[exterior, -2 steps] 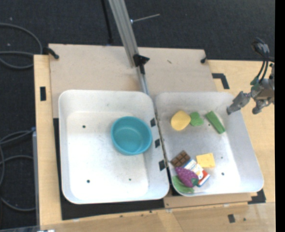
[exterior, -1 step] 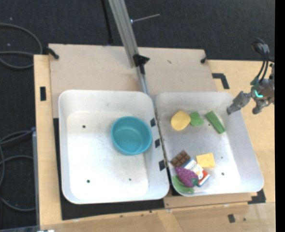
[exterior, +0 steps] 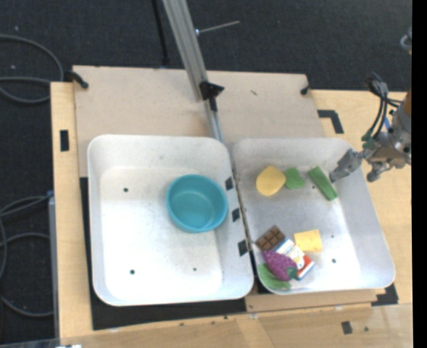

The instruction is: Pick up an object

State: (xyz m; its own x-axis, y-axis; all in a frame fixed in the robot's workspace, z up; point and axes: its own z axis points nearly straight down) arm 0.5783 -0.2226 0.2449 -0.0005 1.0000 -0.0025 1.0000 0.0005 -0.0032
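From above, the grey two-finger gripper [exterior: 363,167] is hovering at the right bin's [exterior: 358,230] upper right rim, its jaws spread apart and holding nothing. A green rectangular block [exterior: 322,183] is lying just beside it, next to a yellow rounded toy [exterior: 270,181]. A teal plastic bowl [exterior: 196,203] is sitting in the left bin [exterior: 112,194].

Tan tabletop [exterior: 68,317] on dark carpet [exterior: 68,20]. Aluminium rail [exterior: 184,35] slants down from the top toward the seam between the bins. Loose cables [exterior: 10,56] on the carpet at left. Beige board [exterior: 141,100] lies behind the bins.
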